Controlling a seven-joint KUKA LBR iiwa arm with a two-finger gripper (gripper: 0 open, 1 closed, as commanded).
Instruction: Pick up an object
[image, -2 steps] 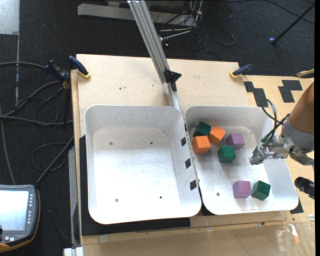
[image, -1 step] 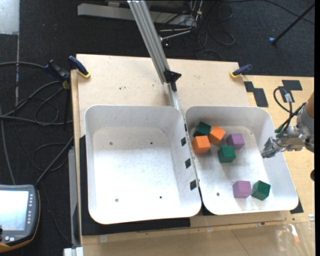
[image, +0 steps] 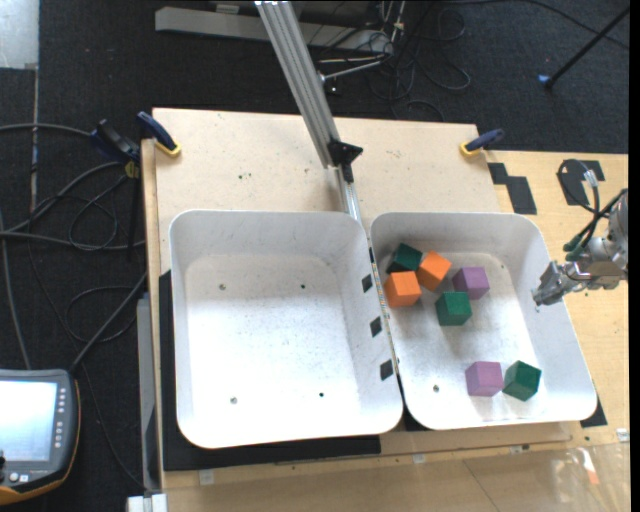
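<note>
My jaws (image: 549, 291) hang at the right rim of the right bin (image: 560, 330), low over its edge, with my wrist reaching in from the right. From here I cannot tell whether they are open or closed; the tips are small and blurred, and nothing shows between them.

All the blocks lie to the left of my jaws, inside the right bin. Nearest is a purple block (image: 472, 281), a little to the left and about level with the tips. Just beside it, lower left, sits a green block (image: 453, 307). Further left is a tight cluster: an orange block (image: 434, 270), a second orange block (image: 403, 288) touching or nearly touching it, and a dark green block (image: 405, 258) behind them, near the bin's far-left corner.

Below my jaws and to the left, near the bin's front wall, another purple block (image: 484, 378) and another green block (image: 522, 380) sit side by side, touching.

The left bin (image: 200, 300) lies well beyond all that, across the divide where the two rims meet. Both bins rest on the table (image: 260, 160).
</note>
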